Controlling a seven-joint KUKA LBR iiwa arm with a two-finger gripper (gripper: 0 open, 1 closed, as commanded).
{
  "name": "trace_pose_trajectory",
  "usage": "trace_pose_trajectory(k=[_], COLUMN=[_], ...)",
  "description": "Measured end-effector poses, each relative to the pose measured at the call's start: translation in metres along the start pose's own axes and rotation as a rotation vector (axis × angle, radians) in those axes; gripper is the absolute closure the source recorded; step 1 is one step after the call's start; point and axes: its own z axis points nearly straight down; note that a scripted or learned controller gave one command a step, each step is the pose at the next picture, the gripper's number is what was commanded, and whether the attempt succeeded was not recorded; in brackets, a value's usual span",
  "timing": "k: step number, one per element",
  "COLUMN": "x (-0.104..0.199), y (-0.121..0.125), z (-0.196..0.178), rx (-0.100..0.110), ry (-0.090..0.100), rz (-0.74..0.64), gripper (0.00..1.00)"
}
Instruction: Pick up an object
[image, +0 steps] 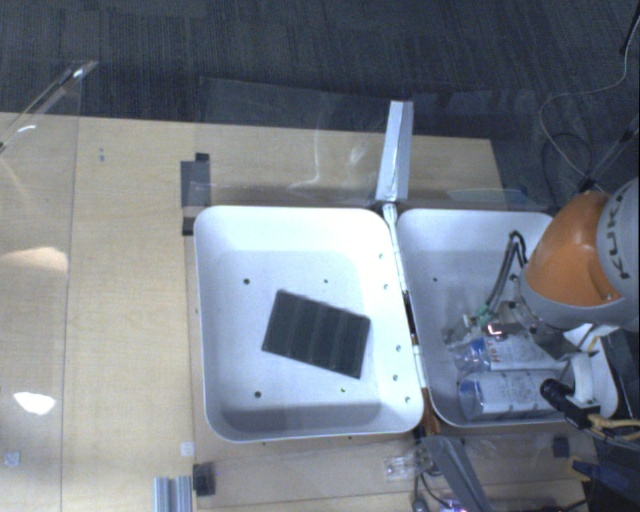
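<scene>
Arm (580, 265) low over right bin (450, 250); tool (487, 328) among clear plastic items (500, 385), possibly bottles; tool state indiscernible. Dark ribbed pad (316, 333) flat in left bin (230, 260).

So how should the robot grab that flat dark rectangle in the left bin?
The dark rectangle lies flat and a bit turned on the floor of the left bin, away from the walls. I'd come straight down from above and pinch it across its shorter width, fingers on the two long edges. It looks thin, so the fingertips would probably need to reach the bin floor.
</scene>
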Motion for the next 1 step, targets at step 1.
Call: trace_pose_trajectory(k=[1], x=[0.0006], y=[0.0034], z=[-0.0122], rx=[-0.009], ry=[-0.001], rz=[-0.002], gripper=[1.00])
